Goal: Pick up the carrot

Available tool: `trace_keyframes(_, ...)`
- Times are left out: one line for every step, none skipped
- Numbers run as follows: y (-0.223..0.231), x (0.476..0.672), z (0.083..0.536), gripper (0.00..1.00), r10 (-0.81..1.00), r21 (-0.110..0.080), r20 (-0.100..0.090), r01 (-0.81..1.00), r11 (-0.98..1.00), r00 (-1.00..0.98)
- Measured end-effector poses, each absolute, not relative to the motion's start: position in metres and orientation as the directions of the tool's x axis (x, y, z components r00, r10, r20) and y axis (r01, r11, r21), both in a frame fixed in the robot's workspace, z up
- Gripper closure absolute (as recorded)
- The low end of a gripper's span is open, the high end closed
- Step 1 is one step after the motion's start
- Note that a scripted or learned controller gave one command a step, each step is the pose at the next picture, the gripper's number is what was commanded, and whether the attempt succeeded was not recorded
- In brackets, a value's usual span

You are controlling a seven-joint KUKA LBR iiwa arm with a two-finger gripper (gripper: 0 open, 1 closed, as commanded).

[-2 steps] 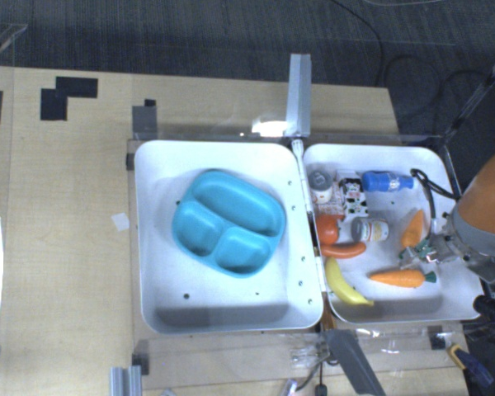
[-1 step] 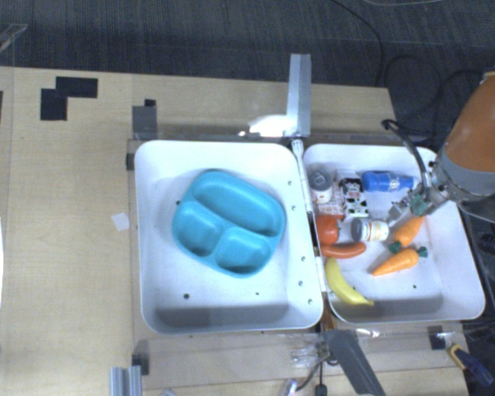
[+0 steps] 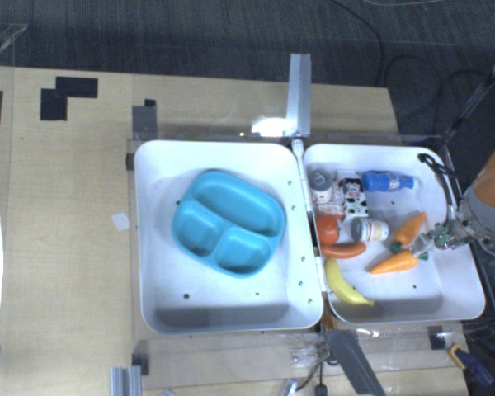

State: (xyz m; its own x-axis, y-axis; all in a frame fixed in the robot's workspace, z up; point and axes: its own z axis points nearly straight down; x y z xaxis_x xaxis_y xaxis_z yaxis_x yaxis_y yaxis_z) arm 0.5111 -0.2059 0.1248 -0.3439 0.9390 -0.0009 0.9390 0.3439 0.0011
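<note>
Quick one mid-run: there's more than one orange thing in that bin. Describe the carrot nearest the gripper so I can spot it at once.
Look in the right bin, at its right half near the gripper. Two carrots lie there; this carrot is the upper one, slanted, with its leafy green end low by the gripper. The other carrot lies flatter below it, closer to the banana.

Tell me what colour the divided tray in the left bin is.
The tray is light blue, seen clearly in the camera view.

two orange carrots in my right bin, toward its right side: carrot (image 3: 393, 262) lying flat, tip pointing left, green stub at right end; second carrot (image 3: 410, 228) just above it, tilted, tip up-right
</note>
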Motion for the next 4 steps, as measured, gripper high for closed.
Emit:
trace_keyframes(-0.135, 0.552, 0.089, 1.0, 0.925, 0.011, -0.007, 0.925, 0.381, -0.381)
trace_keyframes(-0.197, 0.611, 0.205, 1.0, 0.872, 0.004, -0.004, 0.872, 0.489, -0.489)
trace_keyframes(-0.197, 0.611, 0.205, 0.0, 0.872, 0.004, -0.004, 0.872, 0.489, -0.489)
trace_keyframes(-0.206, 0.597, 0.088, 0.0, 0.685, 0.006, -0.009, 0.685, 0.728, -0.728)
